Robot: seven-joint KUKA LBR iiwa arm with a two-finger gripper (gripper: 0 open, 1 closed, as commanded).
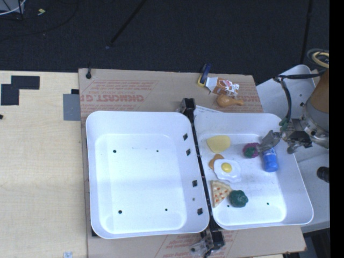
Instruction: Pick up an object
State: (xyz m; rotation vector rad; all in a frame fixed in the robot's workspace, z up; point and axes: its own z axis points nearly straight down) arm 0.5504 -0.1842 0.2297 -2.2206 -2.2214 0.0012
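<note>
The right bin (pixel 301 198) holds several small toys: a yellow slice (pixel 219 143), a fried egg (pixel 227 168), a pizza slice (pixel 219 191), a dark green lump (pixel 238 198), a purple and green piece (pixel 250 150) and a blue cylinder (pixel 270 160). My gripper (pixel 283 141) hangs over the bin's right part, open, its fingers spread left and right. The blue cylinder lies just in front of the left finger (pixel 268 138), not between the fingers. The purple and green piece sits immediately left of that finger.
The left bin (pixel 91 144) sits beside the right one, with a black divider (pixel 194 155) between them. Behind the right bin, on the cardboard, lie an orange drumstick toy (pixel 228 101), a small packet (pixel 228 85) and a blue and yellow clip (pixel 204 75).
</note>
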